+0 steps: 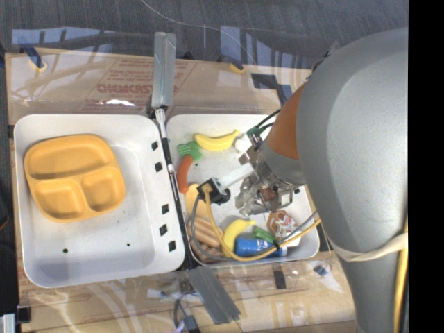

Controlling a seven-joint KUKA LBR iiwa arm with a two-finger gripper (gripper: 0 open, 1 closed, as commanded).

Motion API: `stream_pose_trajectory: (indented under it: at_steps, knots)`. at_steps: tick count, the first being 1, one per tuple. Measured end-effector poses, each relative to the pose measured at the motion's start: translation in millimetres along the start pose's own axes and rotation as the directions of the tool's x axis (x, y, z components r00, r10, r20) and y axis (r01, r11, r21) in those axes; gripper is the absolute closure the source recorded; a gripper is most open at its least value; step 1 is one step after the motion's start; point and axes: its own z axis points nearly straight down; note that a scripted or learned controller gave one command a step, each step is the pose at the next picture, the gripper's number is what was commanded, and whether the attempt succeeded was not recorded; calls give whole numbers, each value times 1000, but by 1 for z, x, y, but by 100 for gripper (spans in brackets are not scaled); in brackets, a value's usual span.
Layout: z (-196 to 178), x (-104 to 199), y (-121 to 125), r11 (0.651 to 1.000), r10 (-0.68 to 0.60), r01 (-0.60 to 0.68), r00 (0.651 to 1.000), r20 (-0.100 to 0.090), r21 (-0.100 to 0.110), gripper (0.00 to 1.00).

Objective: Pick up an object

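Note:
My gripper [251, 194] hangs low over the middle of the right bin [305, 245], under the grey arm [354, 137] and its orange band. Toys lie around it: a yellow banana [216, 141] at the far side, a green piece [187, 150] and an orange carrot [183, 173] along the left wall. Near the front lie a yellow piece [238, 228], a blue piece [248, 246], a brown bread-like toy [202, 232] and a round red-and-white item [281, 222]. A white and black part [214, 186] sticks out left of the gripper. I see nothing held.
The left bin [90, 248] holds a yellow divided plate [73, 175] at its far left. A yellow cable [216, 236] loops across the front of the right bin. A grey divider bar [164, 68] runs between the bins at the back.

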Motion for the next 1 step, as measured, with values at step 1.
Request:
stream_pose_trajectory:
  at_steps: [1]
  knots:
    - [-39,31,0,999,33,-33,999,1,-2,100]
